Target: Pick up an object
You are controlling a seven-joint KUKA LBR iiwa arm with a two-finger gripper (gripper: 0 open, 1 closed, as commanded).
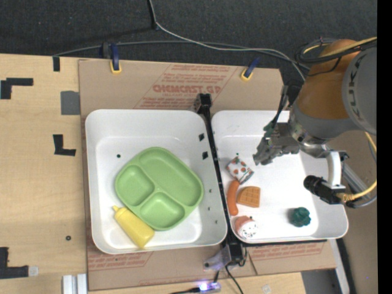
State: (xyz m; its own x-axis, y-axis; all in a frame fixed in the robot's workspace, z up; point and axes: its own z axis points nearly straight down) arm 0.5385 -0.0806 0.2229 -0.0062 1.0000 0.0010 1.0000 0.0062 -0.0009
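The right bin (269, 124) holds several small objects: a white patterned block (240, 171), an orange carrot-like piece (233, 196), a tan waffle (248, 196), a white and pink round toy (247, 226) and a dark green lump (299, 216). My gripper (264, 155) hangs over the right bin's middle, just right of the patterned block and a little above it. Nothing shows between its dark fingers, and they are too dim to read.
The left bin (101, 133) carries a green sectioned plate (159, 187) and a yellow bottle (131, 225) at its front left. A black divider runs between the bins. The arm's grey body and a black fitting (323, 188) overhang the right bin's right side.
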